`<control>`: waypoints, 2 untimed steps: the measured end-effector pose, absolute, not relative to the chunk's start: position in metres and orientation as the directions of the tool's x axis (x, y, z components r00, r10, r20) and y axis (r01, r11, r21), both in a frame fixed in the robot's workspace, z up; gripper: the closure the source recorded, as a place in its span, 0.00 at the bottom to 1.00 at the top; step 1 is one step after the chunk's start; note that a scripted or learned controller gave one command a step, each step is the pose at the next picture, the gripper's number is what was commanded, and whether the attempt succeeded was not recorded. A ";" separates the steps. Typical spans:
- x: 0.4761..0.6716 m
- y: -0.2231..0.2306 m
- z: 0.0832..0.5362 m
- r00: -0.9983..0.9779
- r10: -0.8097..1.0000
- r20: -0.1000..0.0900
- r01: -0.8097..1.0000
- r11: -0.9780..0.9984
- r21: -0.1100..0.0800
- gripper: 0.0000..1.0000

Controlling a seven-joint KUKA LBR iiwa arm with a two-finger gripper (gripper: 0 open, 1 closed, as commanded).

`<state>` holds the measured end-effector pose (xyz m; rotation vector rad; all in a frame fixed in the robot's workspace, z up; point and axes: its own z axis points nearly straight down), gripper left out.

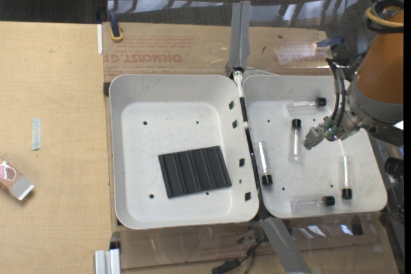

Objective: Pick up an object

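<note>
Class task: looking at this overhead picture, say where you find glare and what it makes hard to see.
In the camera view, glare streaks the clear panels along the far edge; the right bin is brightly lit, so its clear tubes nearly vanish, black caps aside; the ribbed dark mat in the left bin stands out sharply.

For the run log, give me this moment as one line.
arm: over right bin | gripper: above clear tubes, none seen held | left bin: dark ribbed pad | pick: not yet done

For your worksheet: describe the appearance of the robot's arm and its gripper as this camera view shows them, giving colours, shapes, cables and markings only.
The arm has a broad orange band above a grey wrist, with a yellowish ring near its top. Dark cables run down its side. The gripper is a small grey metal piece with greenish parts behind it. No markings can be read.
</note>
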<state>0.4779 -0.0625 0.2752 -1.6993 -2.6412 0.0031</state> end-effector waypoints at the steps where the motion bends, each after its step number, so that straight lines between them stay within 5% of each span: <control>1: 0.478 -0.081 0.281 -0.725 0.689 -0.001 0.689 0.725 -0.001 1.00; 2: 0.518 0.038 0.271 -0.734 0.679 -0.001 0.679 0.734 -0.001 1.00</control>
